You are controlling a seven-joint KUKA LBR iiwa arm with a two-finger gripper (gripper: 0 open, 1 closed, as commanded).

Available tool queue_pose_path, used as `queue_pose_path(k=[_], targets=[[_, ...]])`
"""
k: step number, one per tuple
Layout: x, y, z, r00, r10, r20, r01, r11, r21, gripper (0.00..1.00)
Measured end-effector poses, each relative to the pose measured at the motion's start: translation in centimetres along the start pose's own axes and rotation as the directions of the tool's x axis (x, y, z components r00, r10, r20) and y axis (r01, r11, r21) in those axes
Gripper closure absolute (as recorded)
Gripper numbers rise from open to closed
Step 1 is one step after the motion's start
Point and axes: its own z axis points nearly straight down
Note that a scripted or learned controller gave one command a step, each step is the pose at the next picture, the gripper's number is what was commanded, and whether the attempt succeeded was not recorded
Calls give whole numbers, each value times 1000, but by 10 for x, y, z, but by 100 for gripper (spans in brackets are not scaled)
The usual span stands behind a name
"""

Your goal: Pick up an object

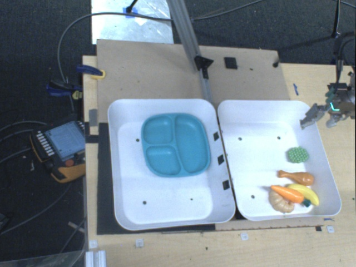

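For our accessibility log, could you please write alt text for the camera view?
The gripper hovers at the right bin's far right rim, holding nothing. Toy food sits in that bin's near right corner: green ball, drumstick, carrot, banana. A blue divided plate lies in the left bin.

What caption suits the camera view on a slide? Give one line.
Gripper hovers at the right bin's far edge; toy foods cluster in its near corner, a blue plate lies in the left bin.

Right bin (261,149) floor open across its left and middle, toy food (293,192) crowded in near-right corner, left bin (128,204) centre taken by blue divided plate (176,144)
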Motion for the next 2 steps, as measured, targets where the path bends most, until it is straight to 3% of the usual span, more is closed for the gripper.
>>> queue_pose_path(k=[1, 2], targets=[[0, 0, -1, 1000, 0, 0, 0, 1000, -1, 0], [-2, 5, 42, 1000, 3, 0, -3, 1000, 1, 0]])
